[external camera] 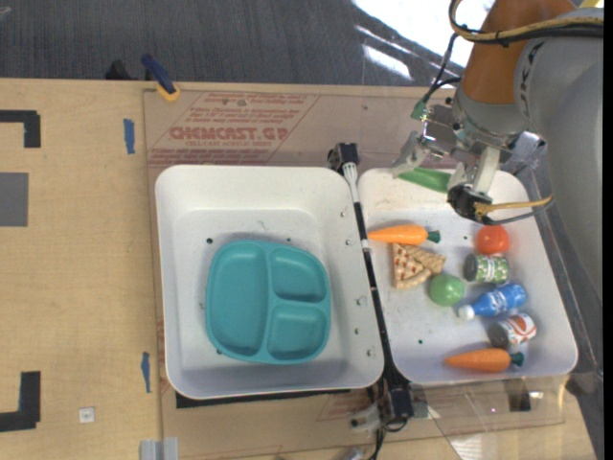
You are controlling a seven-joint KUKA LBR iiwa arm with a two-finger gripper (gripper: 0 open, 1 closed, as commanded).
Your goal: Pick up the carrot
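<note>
Two orange carrots with green tops lie in the right bin (556, 353). One carrot (397, 234) is near the bin's left wall, the other carrot (479, 359) near its front edge. My gripper (442, 177) hangs over the bin's far end, up and to the right of the nearer carrot and apart from both. Its fingers are spread open. A flat green piece (426, 177) lies in the gap under them; I cannot tell if they touch it.
A pizza slice (415, 264), green ball (445, 288), red tomato (492, 240), small can (488, 268), blue bottle (498, 302) and a red-and-white item (517, 330) crowd the right bin. The left bin (182, 199) holds a teal divided plate (268, 300).
</note>
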